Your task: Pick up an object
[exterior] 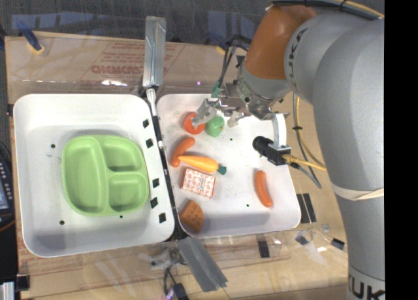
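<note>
Approach step of the pick: gripper [217,112] low over the far end of the right bin [287,207], right at the green round piece [215,127] and the red tomato-like piece [192,123].

Green piece smooth, rounded, plastic-looking, just below the metal fingers, touching or nearly touching the red one to its left; whether anything sits between the jaws cannot be told, nor whether apart or together. Next move, probably: settle straight down on one piece, close, lift clear without nudging its neighbour. Nearer in the same bin: an orange carrot [198,162] with a dark green tip, a small sausage [182,150] beside it, a red-and-white patterned packet [198,183], a brown ridged biscuit-like piece [192,214], a second sausage [263,189] well apart at right. Left bin [29,161] matte white, with a glossy green divided plate [104,175]. Pale wooden worktop [72,57] beneath.
</note>
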Robot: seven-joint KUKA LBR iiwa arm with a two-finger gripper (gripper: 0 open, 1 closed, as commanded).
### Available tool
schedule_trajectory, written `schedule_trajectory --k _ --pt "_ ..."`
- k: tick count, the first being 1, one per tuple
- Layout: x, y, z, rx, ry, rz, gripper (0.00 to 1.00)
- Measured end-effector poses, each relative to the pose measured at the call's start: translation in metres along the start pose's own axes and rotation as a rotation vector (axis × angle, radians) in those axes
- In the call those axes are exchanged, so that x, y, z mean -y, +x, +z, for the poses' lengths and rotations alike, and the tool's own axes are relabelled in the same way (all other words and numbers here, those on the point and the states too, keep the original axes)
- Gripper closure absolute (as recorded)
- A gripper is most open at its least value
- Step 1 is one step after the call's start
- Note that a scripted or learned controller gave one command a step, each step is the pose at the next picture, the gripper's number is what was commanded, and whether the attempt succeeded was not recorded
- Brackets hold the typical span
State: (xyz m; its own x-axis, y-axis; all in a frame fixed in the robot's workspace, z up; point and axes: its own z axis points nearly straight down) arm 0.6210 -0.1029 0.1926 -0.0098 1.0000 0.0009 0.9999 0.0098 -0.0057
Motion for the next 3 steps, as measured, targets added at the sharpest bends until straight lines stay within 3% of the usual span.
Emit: schedule_trajectory --k 1,2,3 --pt "0.020 0.005 0.094 0.000 -0.016 -0.019 0.00" --pt "0.072 -0.017 0.100 0.000 -0.002 0.026 0.00" --pt "0.129 0.004 0.102 0.000 -0.002 0.101 0.00"
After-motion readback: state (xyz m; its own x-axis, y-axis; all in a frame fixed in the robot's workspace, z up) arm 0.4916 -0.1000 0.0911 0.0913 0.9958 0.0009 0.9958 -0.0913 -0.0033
